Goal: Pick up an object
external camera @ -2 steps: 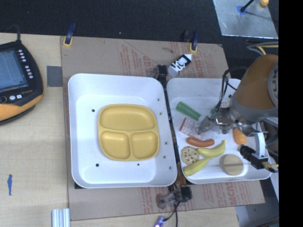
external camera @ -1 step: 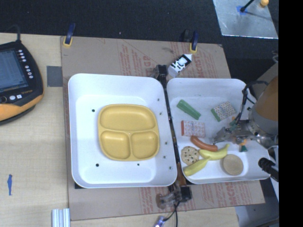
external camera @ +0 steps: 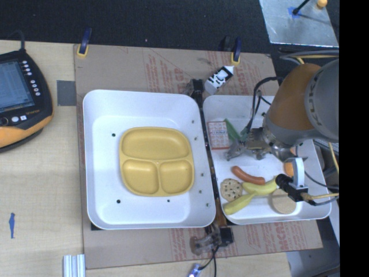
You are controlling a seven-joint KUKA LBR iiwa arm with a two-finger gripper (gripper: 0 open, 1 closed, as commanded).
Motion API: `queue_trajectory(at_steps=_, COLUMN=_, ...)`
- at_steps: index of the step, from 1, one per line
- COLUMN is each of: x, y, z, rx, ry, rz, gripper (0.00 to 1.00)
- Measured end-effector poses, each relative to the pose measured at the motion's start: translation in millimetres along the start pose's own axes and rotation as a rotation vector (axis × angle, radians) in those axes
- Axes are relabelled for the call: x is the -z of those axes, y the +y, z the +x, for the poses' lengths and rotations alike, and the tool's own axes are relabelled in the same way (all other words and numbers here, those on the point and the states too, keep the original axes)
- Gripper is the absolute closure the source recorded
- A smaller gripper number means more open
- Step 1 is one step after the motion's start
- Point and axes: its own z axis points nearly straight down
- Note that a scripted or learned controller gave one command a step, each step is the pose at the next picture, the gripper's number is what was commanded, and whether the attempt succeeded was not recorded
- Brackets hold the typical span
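Crowding is the main hazard here: the pincer (external camera: 237, 149) hangs low over the right bin (external camera: 323, 212), its metal tip near a small printed card (external camera: 217, 134) and a green leaf-like piece (external camera: 232, 130), and I cannot tell whether it is open or closed, nor whether anything sits in it. The likely pickings lie nearer the camera in that same bin: a sausage (external camera: 248, 173), a banana (external camera: 249, 194), a speckled cookie (external camera: 230, 188) and a tan round piece (external camera: 283, 203), all close together, the banana touching or nearly touching its neighbours. A descent there could nudge one item into another or close on two at once; the flat card would probably be hard to lift off the bin floor. The left bin (external camera: 98, 154) holds a yellow divided tray (external camera: 157, 160). Both bins rest on brown cardboard (external camera: 138, 59) clamped to the wooden worktop (external camera: 34, 201), with a teach pendant (external camera: 20, 97) at the far left and dark flooring beyond.
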Motion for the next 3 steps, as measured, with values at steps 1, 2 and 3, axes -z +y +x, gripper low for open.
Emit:
queue_trajectory(at_steps=1, x=0.7, y=94.0, z=10.3, rx=-0.006, ry=0.001, rz=-0.001, gripper=0.0)
queue_trajectory(at_steps=2, x=0.4, y=77.4, z=-19.3, rx=-0.007, ry=0.001, rz=0.001, gripper=0.0)
queue_trajectory(at_steps=3, x=10.7, y=77.5, z=-19.5, rx=-0.004, ry=0.002, rz=0.003, gripper=1.0)
